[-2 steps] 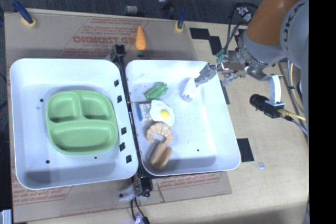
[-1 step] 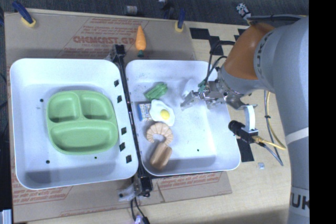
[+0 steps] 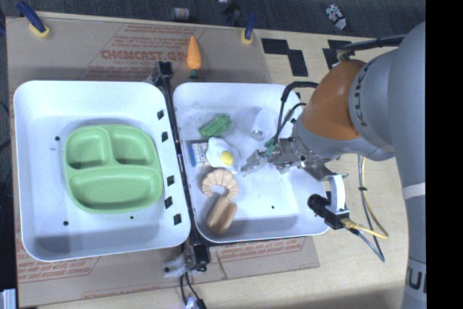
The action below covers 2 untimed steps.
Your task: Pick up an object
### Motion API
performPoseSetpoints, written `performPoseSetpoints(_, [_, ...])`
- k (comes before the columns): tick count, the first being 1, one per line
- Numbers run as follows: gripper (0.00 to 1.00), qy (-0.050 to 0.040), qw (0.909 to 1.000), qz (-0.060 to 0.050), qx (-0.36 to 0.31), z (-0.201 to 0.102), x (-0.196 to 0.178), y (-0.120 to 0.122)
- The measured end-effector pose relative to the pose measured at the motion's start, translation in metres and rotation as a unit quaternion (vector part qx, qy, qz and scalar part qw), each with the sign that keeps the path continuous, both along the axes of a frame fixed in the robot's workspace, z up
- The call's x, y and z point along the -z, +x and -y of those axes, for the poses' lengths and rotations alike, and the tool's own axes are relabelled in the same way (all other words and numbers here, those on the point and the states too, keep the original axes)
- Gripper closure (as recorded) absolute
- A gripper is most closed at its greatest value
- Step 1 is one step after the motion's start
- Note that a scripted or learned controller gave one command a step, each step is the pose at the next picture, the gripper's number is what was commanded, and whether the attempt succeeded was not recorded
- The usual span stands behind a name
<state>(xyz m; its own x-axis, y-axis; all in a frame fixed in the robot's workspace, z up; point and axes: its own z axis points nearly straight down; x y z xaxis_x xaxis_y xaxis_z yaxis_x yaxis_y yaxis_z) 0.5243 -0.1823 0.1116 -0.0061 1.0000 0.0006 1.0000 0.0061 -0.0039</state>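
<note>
You're looking at the arm [image 3: 376, 112] reaching in from the right, orange band over the right bin [image 3: 249, 224]. The hand [image 3: 255, 160] is sitting low inside that bin, near its middle, pointing left toward the toys. Its fingers are too blurred against the white floor, so you cannot tell whether they're apart or together, and nothing is showing between them.

Task things are lying in the left part of the right bin: a fried egg toy [image 3: 221, 153] just left of the hand, a green leafy piece [image 3: 215, 126] above it, a blue-and-white packet [image 3: 197, 153] beside the egg, a tan ring-shaped pastry [image 3: 219, 184] below it, and a brown bread-like piece [image 3: 221, 213] touching the pastry's lower edge.

The left bin [image 3: 36, 155] is holding a green divided tray [image 3: 113, 167]. An orange carrot toy [image 3: 193, 53] is lying on the table's cardboard [image 3: 130, 47] behind the bins.
</note>
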Motion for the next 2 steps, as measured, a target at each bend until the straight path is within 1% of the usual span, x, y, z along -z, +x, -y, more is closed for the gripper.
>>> performPoseSetpoints(1, [0.0, -0.0001, 1.0, 0.0, -0.001, -0.003, -0.006, -0.043])
performPoseSetpoints(2, [0.0, 0.0004, 1.0, 0.001, 0.0, 0.028, 0.02, 0.002])
